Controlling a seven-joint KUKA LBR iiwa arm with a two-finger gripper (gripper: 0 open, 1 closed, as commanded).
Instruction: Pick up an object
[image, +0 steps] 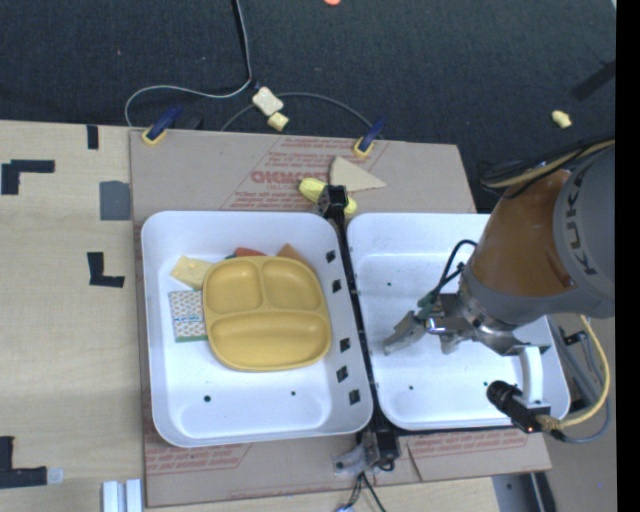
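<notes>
A yellow divided plate lies in the left bin. It partly covers a pale yellow piece, a small patterned box and red and orange items at its far edge. My gripper hangs over the left part of the right bin. Its fingers are spread open with only white bin floor showing between them. The grey and orange arm reaches in from the right and hides much of that bin's right side.
A black divider with clips runs between the bins. Behind the bins, a yellow object and a tan wedge lie on the cardboard. Cables and clamps sit along the far edge.
</notes>
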